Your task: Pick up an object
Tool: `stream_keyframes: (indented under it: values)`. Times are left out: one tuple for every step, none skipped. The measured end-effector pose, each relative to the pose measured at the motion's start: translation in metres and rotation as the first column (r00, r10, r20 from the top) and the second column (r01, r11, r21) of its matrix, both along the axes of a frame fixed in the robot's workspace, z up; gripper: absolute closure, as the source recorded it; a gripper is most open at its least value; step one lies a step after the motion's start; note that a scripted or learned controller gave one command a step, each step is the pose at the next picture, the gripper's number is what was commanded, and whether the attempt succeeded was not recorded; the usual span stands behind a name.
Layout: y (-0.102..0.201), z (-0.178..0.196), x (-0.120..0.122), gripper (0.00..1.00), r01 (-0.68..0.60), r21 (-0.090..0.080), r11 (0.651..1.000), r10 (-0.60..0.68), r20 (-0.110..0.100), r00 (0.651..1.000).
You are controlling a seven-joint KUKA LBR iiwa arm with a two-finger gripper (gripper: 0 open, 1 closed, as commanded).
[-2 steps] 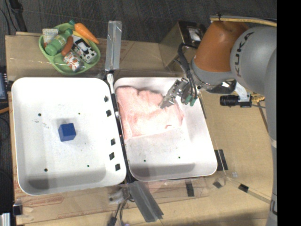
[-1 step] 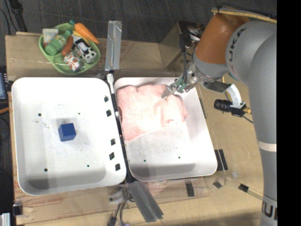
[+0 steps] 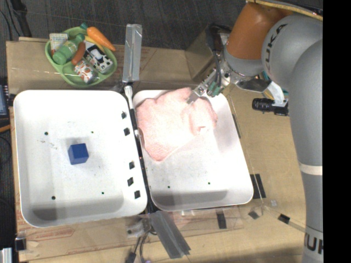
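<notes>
A pink cloth (image 3: 170, 122) lies crumpled across the far half of the right bin (image 3: 219, 185). A small blue cube (image 3: 78, 153) sits alone on the floor of the left bin (image 3: 33, 114). My gripper (image 3: 198, 93) hangs over the far edge of the right bin, its tip touching or just above the cloth's upper right corner. The grey arm with its orange band (image 3: 249, 29) reaches in from the upper right.
A green bowl (image 3: 57, 64) full of toy food, including carrots, stands beyond the left bin at the far left. A grey metal bar (image 3: 131, 51) rises behind the divide between the bins. Cardboard covers the bench around them.
</notes>
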State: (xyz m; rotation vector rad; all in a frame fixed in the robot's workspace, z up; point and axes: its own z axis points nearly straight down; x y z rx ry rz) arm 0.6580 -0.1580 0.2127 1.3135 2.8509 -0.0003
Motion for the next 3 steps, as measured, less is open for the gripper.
stream_keyframes:
  values:
    - [0.032, -0.02, -0.027, 1.0, -0.125, 0.002, 0.992, 0.125, -0.006, 0.992]
    - [0.013, -0.002, -0.006, 1.0, 0.063, 0.0, 0.998, -0.063, -0.001, 0.998]
    - [0.06, -0.059, -0.007, 1.0, -0.186, 0.002, 0.983, 0.186, -0.005, 0.983]
